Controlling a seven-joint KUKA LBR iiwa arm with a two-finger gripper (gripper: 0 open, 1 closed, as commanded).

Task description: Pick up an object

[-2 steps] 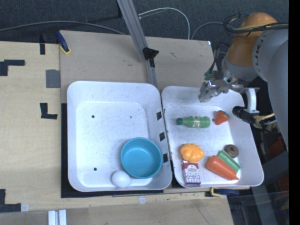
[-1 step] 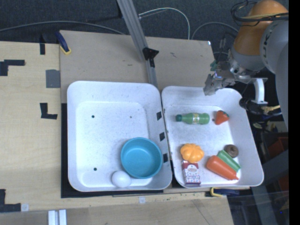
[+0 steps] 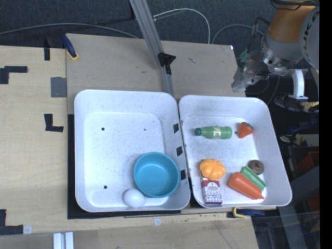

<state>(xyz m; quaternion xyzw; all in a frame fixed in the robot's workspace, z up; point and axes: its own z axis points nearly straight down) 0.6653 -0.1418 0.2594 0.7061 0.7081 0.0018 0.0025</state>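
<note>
Well apart: bottle (image 3: 213, 133) (lying), end effector (image 3: 245, 78).

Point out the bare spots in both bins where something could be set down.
Left bin: bare everywhere behind the blue bowl and white ball. Right bin: one bare strip between the green bottle and orange pumpkin; its near end is crowded.

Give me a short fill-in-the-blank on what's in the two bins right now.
1. The blue bowl sits in the ____ bin.
2. The white ball lies right beside the ____.
3. The green bottle lies on its ____ in the right bin.
4. The gripper hangs outside the right bin, past its far ____ corner.

Missing: left; blue bowl; side; right
</note>
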